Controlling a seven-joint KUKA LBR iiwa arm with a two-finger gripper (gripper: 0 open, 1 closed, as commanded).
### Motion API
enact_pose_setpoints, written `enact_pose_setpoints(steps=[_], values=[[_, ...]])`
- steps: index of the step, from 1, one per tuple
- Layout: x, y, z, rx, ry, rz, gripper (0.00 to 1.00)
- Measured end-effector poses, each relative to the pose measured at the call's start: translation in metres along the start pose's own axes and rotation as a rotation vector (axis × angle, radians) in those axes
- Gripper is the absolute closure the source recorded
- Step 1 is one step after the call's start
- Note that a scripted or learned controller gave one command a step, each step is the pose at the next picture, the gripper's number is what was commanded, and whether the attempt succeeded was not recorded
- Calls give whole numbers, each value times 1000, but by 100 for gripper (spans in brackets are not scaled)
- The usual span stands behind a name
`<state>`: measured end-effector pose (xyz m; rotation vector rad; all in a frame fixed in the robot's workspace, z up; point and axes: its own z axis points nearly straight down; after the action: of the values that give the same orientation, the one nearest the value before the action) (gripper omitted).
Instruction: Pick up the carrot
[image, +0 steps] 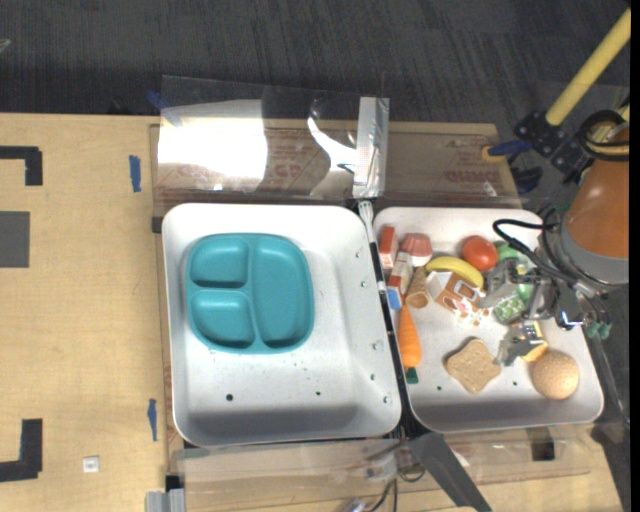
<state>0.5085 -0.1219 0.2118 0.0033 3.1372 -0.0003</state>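
The gripper (522, 325) hangs low at the right of the frame, over the right part of the right bin (590, 400), but its fingers are lost in a tangle of cables and metal, so I cannot tell how far apart they stand or whether anything sits between them. Directly around it lie a slice of toast (472, 365) to its lower left, a tan bread roll (554, 375) to its lower right, and a small orange-and-white packet (458, 296) to its left; further up are a banana (455, 269) and a tomato (479, 252). The carrot (409, 336) lies well apart from the gripper, to its left, along the bin's left wall, orange body running up and down the frame with its green end toward the bottom. The wall is the likely trouble: a finger descending on that side could strike the rim instead of clearing it, and the smooth tapered body could then roll or squirt out of a pinch. Crossing low could also knock the toast or packet into the carrot. The left bin (340, 400) holds a teal divided plate (250, 291).
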Motion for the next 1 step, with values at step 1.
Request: enact_pose_setpoints(steps=[1], values=[[28, 24, 27, 0, 4, 341, 0]])
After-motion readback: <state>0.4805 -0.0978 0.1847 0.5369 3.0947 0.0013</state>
